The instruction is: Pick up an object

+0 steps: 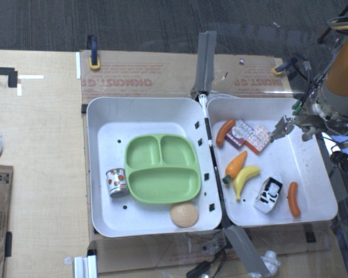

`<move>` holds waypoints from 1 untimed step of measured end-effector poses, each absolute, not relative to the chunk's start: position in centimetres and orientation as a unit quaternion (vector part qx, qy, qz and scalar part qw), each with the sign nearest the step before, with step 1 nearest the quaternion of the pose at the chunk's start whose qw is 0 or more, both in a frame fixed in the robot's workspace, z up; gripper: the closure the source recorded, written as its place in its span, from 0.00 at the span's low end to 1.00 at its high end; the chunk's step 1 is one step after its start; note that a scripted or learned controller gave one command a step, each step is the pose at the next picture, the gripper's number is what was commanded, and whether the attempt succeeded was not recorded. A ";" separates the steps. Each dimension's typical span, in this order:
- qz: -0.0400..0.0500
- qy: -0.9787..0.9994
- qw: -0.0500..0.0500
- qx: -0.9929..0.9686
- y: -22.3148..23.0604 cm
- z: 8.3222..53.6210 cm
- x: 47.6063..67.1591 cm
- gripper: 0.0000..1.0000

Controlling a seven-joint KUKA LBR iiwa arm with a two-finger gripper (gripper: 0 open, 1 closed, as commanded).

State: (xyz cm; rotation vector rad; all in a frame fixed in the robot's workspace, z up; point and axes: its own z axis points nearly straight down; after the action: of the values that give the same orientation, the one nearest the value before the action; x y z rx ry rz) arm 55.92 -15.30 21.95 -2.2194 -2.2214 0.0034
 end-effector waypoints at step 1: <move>0.000 -0.768 -0.001 -0.640 -14.1 10.3 61.3 0.00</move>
State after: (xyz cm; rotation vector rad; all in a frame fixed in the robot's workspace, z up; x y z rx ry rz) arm 61.28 -14.10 10.27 -2.0120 -2.4159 -0.0006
